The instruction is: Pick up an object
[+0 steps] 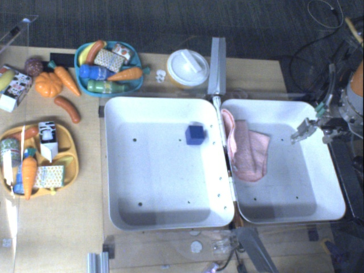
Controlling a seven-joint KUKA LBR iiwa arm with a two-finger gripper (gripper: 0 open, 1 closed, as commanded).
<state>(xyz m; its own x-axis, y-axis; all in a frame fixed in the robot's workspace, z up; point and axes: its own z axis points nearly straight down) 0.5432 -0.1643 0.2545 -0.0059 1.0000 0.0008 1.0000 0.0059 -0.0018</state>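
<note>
A small blue cube [195, 134] lies in the left white bin [142, 209], toward its upper right part. A pink cloth [245, 148] is crumpled along the left side of the right white bin [296, 209], its edge draped up against the divider. My gripper [304, 129] hangs over the right bin's upper right area, well to the right of the cloth and apart from it. The grey arm with its orange band [356, 84] comes in from the right edge. Nothing shows in the gripper.
Left of the bins stand a blue bowl [108, 67] of toy food, a yellow plate [40, 158] with more toys, and loose toy vegetables [57, 87]. A white lidded container [188, 67] sits behind the left bin. A grey post [216, 67] rises between the bins.
</note>
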